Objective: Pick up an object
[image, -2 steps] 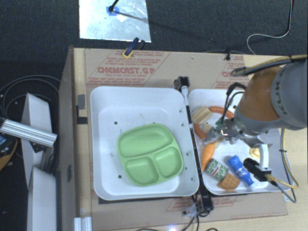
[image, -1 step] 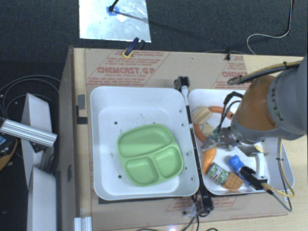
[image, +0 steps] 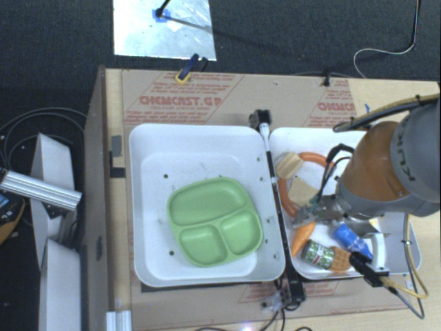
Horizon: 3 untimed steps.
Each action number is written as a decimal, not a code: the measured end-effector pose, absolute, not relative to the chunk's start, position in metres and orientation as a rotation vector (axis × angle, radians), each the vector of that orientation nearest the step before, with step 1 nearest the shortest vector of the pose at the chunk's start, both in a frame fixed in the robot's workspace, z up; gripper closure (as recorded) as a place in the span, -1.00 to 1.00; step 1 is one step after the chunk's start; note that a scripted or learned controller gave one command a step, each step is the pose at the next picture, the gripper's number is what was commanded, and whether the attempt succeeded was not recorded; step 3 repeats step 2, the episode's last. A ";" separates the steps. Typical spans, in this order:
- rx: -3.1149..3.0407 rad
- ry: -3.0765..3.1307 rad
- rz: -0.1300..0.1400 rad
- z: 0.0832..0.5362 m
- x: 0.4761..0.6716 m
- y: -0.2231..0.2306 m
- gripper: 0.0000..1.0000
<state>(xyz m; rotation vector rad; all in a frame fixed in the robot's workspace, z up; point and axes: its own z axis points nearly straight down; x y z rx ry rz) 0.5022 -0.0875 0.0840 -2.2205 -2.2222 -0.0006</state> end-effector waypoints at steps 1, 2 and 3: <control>-2.220 -2.224 -0.006 0.095 0.504 -0.087 1.00; -2.219 -2.228 -0.005 0.200 0.550 -0.030 1.00; -2.219 -2.228 -0.005 0.200 0.550 -0.030 1.00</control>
